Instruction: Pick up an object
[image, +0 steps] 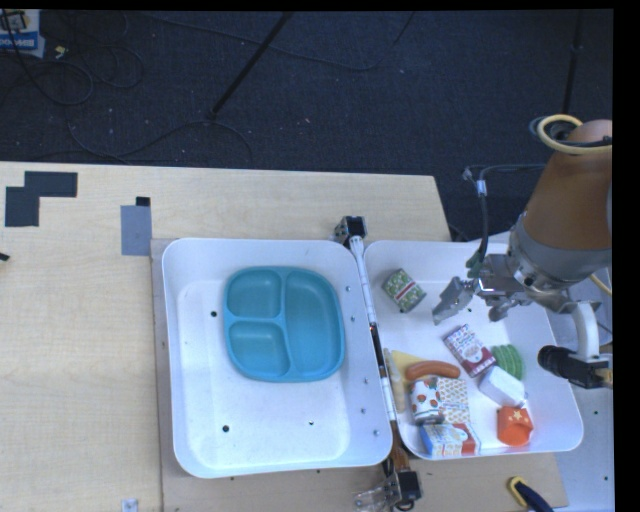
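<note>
Nearby, illegibly printed red carton (468, 349)

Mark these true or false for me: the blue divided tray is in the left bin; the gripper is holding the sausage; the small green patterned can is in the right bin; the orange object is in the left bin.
1. The blue divided plastic tray lies in the left white bin: true.
2. The gripper holds the red sausage: false; the sausage lies in the right white bin, apart from the gripper.
3. The small green patterned can is in the right bin: true.
4. The orange object is in the left bin: false; it lies in the right bin.
</note>
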